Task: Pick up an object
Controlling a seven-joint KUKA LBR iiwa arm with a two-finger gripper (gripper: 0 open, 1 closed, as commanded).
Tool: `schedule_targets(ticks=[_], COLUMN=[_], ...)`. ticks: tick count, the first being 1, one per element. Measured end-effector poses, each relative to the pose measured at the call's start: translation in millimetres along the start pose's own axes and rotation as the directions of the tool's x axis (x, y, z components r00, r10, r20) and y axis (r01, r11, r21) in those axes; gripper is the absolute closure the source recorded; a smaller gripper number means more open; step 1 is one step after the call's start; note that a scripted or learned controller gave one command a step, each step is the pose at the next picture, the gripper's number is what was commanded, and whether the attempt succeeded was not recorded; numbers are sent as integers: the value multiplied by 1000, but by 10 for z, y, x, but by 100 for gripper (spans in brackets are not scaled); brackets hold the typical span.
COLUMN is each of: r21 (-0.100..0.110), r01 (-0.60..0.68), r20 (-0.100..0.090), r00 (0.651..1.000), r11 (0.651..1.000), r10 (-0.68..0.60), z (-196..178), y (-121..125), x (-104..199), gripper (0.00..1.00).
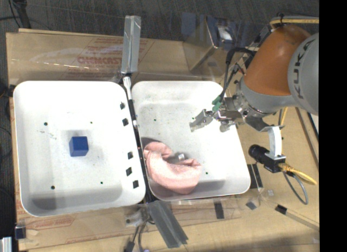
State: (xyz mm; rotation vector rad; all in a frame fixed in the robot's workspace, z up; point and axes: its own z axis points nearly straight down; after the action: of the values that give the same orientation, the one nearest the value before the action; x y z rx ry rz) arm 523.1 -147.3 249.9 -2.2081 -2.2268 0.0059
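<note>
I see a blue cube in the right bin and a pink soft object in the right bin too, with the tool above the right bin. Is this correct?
One detail is wrong. The camera view shows the blue cube in the left bin, not the right one. The rest holds: the pink soft object lies in the right bin, and the tool is above that bin.

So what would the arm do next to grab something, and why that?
Probably swing the end effector down and toward the pink object. The end effector sits over the right bin, above bare floor, with nothing between its fingers. The pink object lies in that same bin's near corner, far closer than the blue cube in the left bin.
</note>
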Motion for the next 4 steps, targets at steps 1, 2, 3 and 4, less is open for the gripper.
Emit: schedule_targets(ticks=[1,2,3,4], r21=[-4,-1,0,-6], r01=[204,261,265,318], r20=[1,0,0,3], r00=[979,965,964,948], r11=[979,965,964,948], r10=[-204,-261,-265,-318], z=[1564,1595,1498,408], y=[-27,-17,-14,503], x=[-208,217,212,708], gripper=[0,0,100,100])
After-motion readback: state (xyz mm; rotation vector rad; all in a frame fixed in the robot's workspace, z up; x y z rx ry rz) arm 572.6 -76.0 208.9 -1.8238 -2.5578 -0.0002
